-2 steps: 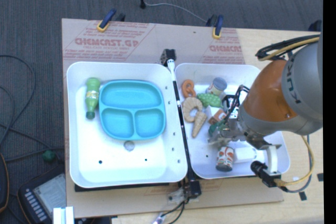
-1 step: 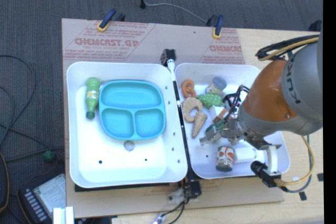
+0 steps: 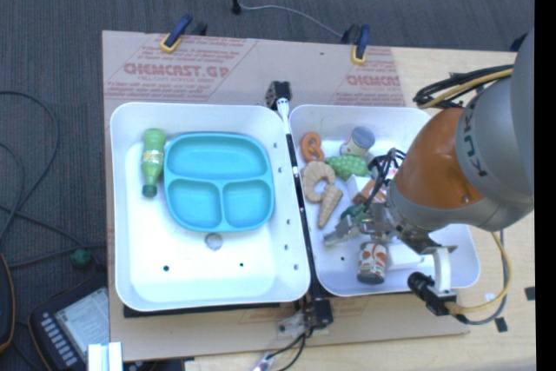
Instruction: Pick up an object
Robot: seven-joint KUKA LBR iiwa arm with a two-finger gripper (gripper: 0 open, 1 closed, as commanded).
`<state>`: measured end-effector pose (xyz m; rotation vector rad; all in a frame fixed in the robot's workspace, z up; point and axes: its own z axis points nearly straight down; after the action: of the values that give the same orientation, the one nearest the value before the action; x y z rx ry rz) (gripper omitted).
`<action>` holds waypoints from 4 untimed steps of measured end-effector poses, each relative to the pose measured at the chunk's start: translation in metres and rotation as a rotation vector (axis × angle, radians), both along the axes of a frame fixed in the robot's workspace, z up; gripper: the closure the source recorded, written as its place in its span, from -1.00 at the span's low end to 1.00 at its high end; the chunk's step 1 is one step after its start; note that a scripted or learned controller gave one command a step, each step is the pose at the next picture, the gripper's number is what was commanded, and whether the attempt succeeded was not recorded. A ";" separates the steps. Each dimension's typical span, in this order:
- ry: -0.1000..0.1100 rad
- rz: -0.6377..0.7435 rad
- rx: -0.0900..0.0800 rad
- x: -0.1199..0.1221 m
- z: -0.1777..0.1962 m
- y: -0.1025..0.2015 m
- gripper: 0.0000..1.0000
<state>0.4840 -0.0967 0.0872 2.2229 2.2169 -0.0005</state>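
End effector (image 3: 340, 230), fingers slightly apart and gripping nothing, hovers beside the ice-cream cone (image 3: 331, 202) in the right bin (image 3: 469, 269).

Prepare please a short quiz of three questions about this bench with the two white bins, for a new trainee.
1. True or false: the blue divided tray lies in the right bin.
2. Which object lies beside the tray, along the left bin's left wall? A) green bottle B) croissant C) small can
3. Fill in: the gripper hovers over the ____ bin.

Key:
1. False. The tray lies in the left bin.
2. A. The green bottle lies there; the croissant and the small can are in the right bin.
3. Right. It is near the cone-shaped toy; its fingers are too unclear to judge.
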 end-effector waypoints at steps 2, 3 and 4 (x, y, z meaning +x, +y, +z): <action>-0.004 0.000 0.000 0.001 0.010 0.000 -1.00; -0.002 0.002 0.000 0.001 0.000 0.000 -1.00; -0.006 0.002 0.000 0.002 0.011 0.000 1.00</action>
<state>0.4863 -0.0971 0.0985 2.2181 2.2159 0.0065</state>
